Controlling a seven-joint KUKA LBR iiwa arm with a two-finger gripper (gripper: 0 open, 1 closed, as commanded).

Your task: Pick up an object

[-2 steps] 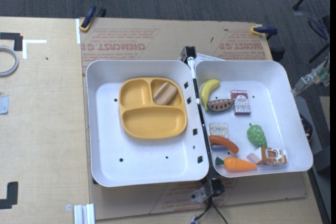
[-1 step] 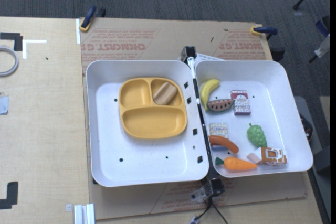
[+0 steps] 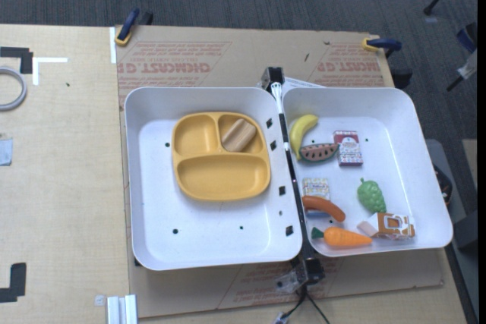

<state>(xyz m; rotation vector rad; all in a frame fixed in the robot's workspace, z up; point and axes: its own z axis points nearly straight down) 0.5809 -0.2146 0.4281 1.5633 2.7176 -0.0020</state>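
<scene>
Cardboard-covered bench (image 3: 250, 61), two white bins. Left bin (image 3: 152, 231): yellow tray (image 3: 220, 178) with bread piece (image 3: 239, 134). Right bin (image 3: 402, 133): banana (image 3: 301, 130), carrot (image 3: 348, 238), sausage (image 3: 324, 207) crowded near divider. Gripper state impossible to tell. Risk: snagging neighbour, pinching wall.

two white bins: left bin (image 3: 152, 186) and right bin (image 3: 414, 133). one yellow divided plate (image 3: 220, 178) holding one bread piece (image 3: 239, 134). the right bin holds one banana (image 3: 301, 131), one watermelon slice (image 3: 318, 152), one red box (image 3: 348, 148), one small patterned box (image 3: 316, 187), one sausage (image 3: 324, 207), one green fruit (image 3: 371, 195), one carrot (image 3: 345, 238) and one orange carton (image 3: 395, 226).
</scene>
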